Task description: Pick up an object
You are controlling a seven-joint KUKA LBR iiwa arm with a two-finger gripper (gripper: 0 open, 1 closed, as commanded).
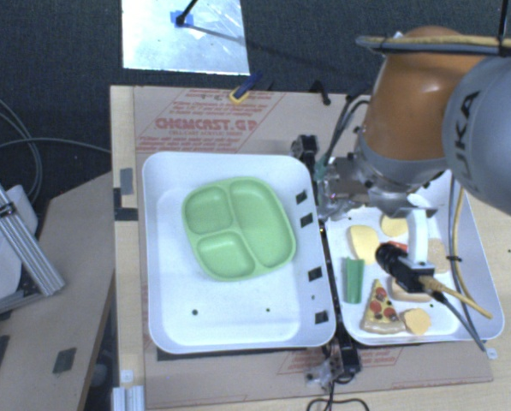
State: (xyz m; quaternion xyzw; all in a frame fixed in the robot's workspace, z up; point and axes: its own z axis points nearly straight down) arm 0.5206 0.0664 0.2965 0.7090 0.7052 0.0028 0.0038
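The right bin [409,338] holds several toy foods. A pale yellow oval piece [362,241] lies near its left wall, and a green stick [353,279] lies just below that. At the front are a pizza slice [381,306] and a yellow round piece [417,320]. Another yellow piece [394,227] peeks out from under the arm. My gripper [345,197] hangs over the back left part of this bin, close to the divider, mostly hidden under the grey and orange wrist. No object shows between its fingers.
A green divided plate [238,227] lies in the left bin [229,319]. The arm's bulk covers the back of the right bin. Black clips line the wall between the two bins. A yellow cable trails across the right bin's front right corner.
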